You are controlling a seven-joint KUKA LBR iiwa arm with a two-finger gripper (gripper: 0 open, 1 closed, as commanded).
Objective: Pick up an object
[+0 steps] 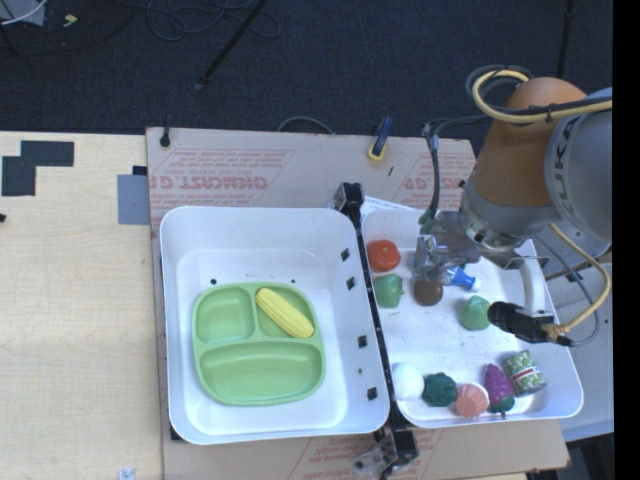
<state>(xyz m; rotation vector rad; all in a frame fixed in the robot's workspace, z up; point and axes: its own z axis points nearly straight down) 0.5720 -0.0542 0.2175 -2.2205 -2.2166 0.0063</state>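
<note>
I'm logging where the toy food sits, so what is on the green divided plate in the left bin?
A yellow corn cob lies on the green divided plate, across its upper right compartment. The other compartments show bare green. Whatever lies beneath the plate is covered.

Arm [560,158]: cut off at right edge. Blue object [462,277]: partly hidden behind gripper [430,264], kind unclear. Right bin [560,398]: far wall hidden by arm. Bench-edge clamp [385,455]: blurred.
</note>
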